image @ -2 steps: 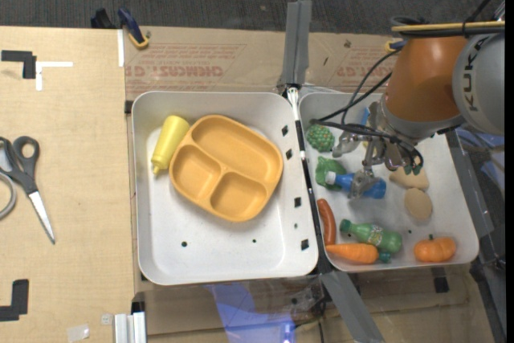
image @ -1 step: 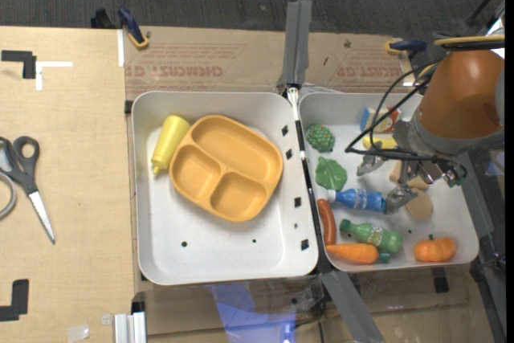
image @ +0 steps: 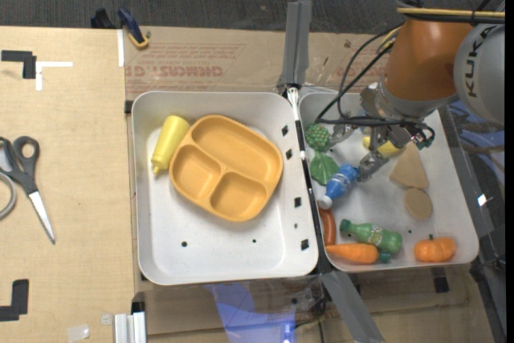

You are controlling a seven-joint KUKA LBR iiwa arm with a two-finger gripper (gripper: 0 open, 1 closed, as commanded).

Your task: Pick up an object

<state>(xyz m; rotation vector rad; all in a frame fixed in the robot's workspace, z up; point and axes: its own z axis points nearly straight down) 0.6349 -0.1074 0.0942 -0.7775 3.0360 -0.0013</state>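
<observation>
1. Objects for picking lie mostly in the right white bin [image: 458,197], where the grey arm with its orange band [image: 426,52] reaches down near the bin's far edge.
2. The two-finger gripper [image: 377,161] hangs below the wrist over the bin's middle; whether its fingers are spread or pressed together cannot be told, and nothing is seen between them.
3. A small yellow object [image: 384,145] sits just beside the gripper, partly hidden by it.
4. A blue and white plastic bottle [image: 340,182] lies tilted just left of the gripper, toward the bin's left wall.
5. A green round toy [image: 319,137] and a dark green leafy piece [image: 324,169] rest against the left wall.
6. Two tan flat pieces [image: 411,181] lie right of the gripper.
7. Along the near edge lie a green bottle [image: 371,234], an orange carrot-shaped toy [image: 352,253], a red sausage-shaped piece [image: 328,226] and an orange round fruit [image: 434,250].
8. The left white bin [image: 161,253] holds an orange three-compartment plastic plate [image: 225,166] and a yellow plastic bottle [image: 169,142] touching its left rim.
9. Grey-handled scissors [image: 28,181] lie on the bench's left side.
</observation>
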